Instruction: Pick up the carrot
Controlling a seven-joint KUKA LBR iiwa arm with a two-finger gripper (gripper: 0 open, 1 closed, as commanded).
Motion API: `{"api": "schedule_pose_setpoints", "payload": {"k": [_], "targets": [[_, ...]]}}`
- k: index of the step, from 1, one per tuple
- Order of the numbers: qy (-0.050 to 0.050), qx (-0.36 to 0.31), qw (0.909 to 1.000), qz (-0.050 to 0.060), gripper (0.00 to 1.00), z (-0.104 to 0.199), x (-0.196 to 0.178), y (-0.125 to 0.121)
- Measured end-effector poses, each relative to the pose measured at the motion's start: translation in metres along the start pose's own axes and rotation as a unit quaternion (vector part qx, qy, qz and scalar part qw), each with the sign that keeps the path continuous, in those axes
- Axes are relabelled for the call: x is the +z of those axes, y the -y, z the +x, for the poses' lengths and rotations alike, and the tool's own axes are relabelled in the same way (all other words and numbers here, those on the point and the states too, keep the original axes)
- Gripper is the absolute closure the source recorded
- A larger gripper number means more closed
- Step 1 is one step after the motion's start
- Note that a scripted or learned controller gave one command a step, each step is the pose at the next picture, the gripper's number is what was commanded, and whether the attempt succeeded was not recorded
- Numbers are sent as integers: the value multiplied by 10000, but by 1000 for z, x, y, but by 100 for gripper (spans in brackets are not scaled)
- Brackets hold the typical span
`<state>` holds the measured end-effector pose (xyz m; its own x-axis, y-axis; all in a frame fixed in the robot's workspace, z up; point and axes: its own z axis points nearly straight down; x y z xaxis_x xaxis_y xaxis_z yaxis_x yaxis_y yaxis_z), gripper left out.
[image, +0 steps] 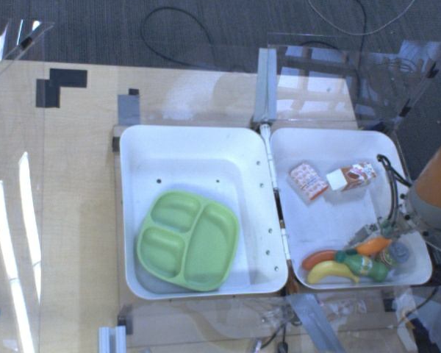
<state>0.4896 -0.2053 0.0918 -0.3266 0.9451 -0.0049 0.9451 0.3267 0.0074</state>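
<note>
My gripper (382, 235) is low in the right bin (320, 142), near its front right corner, w/ my arm (437, 186) coming in from the right edge. The orange band shows at approx. the wrist, grey part below it. The fingers are small and partly blurred here, so I cannot tell if they are apart or closed, and I cannot tell if anything sits between them.

The carrot (373, 246) lies just beside the gripper, at its front-left side, touching or almost touching the tip; which one, I cannot tell. It is orange, lying flat on the bin floor, tilted a little.

Around the carrot is a small pile of toy food: a green piece (364, 265) just in front of it, a yellow banana (331, 272) at the front wall, a red-orange piece (320, 258) just behind the banana. They touch each other.

Farther back in the same bin, well apart from the gripper, lies a pink-white packet (308, 180), and beside it a small carton (350, 176), white and red-brown.

The left bin (184, 142) holds a green divided plate (189, 239) w/ 3 compartments, at its front part. Both bins stand on a light wood bench (51, 219). Black cables (176, 31) lie on the dark floor behind.
</note>
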Motion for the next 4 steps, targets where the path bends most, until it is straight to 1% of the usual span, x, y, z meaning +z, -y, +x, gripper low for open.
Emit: {"api": "schedule_pose_setpoints", "payload": {"k": [1, 2, 3, 4], "targets": [[11, -15, 10000, -33, 100, 1, -12, -4], [11, -14, 10000, -32, 0, 1, -12, -3], [1, 1118, 9937, -7, 0, 0, 2, -1], [20, 1485, 9889, -19, 0, 21, 2, -8]]}}
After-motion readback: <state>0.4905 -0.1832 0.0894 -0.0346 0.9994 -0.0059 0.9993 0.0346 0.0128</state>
